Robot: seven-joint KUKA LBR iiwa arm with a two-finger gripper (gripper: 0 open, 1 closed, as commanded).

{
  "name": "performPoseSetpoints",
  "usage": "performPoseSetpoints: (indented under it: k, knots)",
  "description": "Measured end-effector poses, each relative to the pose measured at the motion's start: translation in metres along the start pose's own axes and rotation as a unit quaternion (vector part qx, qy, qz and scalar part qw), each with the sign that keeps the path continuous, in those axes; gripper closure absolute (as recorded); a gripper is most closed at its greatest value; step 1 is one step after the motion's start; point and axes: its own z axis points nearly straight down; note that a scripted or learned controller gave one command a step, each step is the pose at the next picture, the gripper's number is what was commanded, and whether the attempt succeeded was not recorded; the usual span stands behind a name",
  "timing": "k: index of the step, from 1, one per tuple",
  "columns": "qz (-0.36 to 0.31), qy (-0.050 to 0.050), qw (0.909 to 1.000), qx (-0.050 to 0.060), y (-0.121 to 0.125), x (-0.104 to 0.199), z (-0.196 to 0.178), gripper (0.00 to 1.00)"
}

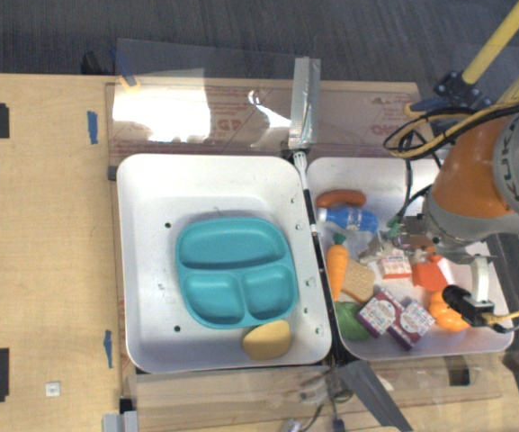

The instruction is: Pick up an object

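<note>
I reach in from the right over the right bin (367,171), my grey arm with its orange band above the wrist covering that bin's far side. My pincer (401,234) sits low among the toy food there, but whether it is clenched or released I cannot tell. Just beside it lie a small white packet with red print (394,265), too small to read, and a blue bottle (349,218) below a red sausage (341,197). A carrot (337,272), a cracker (358,282) and two purple boxes (395,318) with unreadable labels lie nearer the front. On my arm, the letters "KU" show. In the left bin (142,268) rest a teal divided plate (235,271) and a yellow piece (267,339).
</note>
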Motion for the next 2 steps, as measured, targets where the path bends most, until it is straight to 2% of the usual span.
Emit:
performPoseSetpoints:
  k: [1,2]
  knots:
    - [0.002,0.001,1.0000,0.000,0.000,-0.001,-0.008,1.00]
    - [-0.002,0.003,1.0000,0.003,0.044,0.077,-0.098,1.00]
